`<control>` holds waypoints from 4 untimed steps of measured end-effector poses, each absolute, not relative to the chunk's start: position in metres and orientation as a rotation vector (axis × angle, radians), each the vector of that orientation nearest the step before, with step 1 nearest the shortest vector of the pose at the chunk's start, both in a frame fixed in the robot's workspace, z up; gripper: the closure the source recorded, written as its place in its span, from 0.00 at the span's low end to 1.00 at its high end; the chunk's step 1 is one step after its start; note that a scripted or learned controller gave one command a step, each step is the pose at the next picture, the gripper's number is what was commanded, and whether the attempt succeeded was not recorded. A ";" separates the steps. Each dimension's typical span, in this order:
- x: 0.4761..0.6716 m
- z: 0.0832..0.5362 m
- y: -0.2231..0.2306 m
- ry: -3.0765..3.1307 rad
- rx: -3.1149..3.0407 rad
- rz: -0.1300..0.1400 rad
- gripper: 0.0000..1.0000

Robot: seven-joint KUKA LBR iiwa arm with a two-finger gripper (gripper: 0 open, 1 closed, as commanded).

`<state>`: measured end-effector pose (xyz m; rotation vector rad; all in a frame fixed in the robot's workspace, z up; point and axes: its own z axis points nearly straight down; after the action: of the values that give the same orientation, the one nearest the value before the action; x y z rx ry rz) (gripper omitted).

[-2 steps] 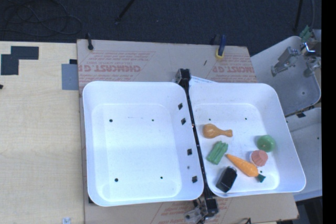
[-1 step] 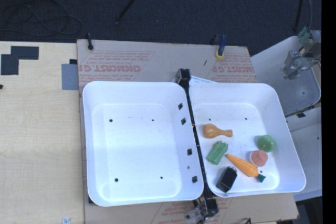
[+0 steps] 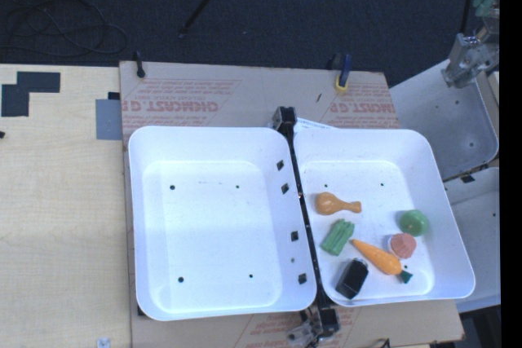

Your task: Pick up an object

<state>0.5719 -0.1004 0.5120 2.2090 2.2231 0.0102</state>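
In the camera view, the pick has not yet begun: every candidate lies loose on the floor of the right bin (image 3: 367,172), and nothing is lifted. What state the gripper is in cannot be told from this picture.

The objects crowd the near half of that bin. An orange drumstick-shaped toy (image 3: 336,204) lies nearest the middle, with bare floor on its far side. Just below it sits a green block (image 3: 337,237), and a toy carrot (image 3: 377,256) runs slantwise from beside the block toward the near right corner. A pink round piece (image 3: 402,245) appears to touch the carrot's upper side. A green round piece (image 3: 413,222) sits just beyond the pink one, near the right wall. A black object (image 3: 352,279) rests close against the near rim.

The next move probably calls for choosing one target and descending straight over it. The drumstick looks the easiest, since it has the most open room around it. The carrot, the pink piece and the block are packed tightly, so a grasp there risks catching a neighbour. The black object leaves little clearance from the rim. The divider (image 3: 294,200) between the bins stands close to the green block. The left bin (image 3: 212,232) offers broad bare floor.
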 end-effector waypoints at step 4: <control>0.642 0.419 0.234 2.236 2.219 -0.017 1.00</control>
<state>0.6424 0.2335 0.4193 2.2188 2.2362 -0.0173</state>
